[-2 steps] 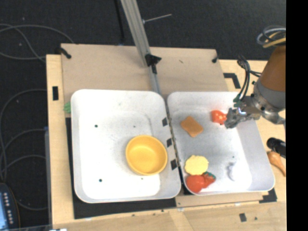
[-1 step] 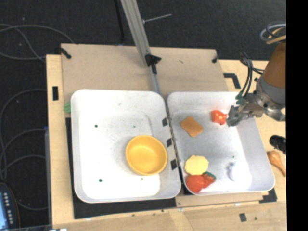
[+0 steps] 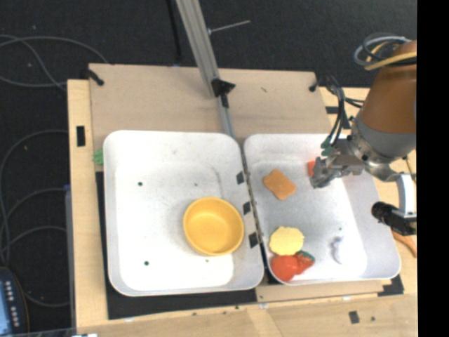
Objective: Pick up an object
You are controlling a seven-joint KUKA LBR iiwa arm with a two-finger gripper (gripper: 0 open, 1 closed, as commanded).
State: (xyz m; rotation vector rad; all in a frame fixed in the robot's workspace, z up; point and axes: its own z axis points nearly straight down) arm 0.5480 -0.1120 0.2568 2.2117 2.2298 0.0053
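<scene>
The right bin holds a tan, bread-like block near its upper left. A pale yellow lumpy object lies on a red object at the bin's front left corner, and a small grey piece rests toward the front right. My gripper hangs over the right bin's upper middle, just right of the tan block. A small red-orange thing shows against the gripper's left side. The arm hides the fingertips.
A yellow bowl sits in the left bin, close to the divide between the bins. A slanted metal pole rises from the back of the bench. Black clamps and cables lie at the right edge.
</scene>
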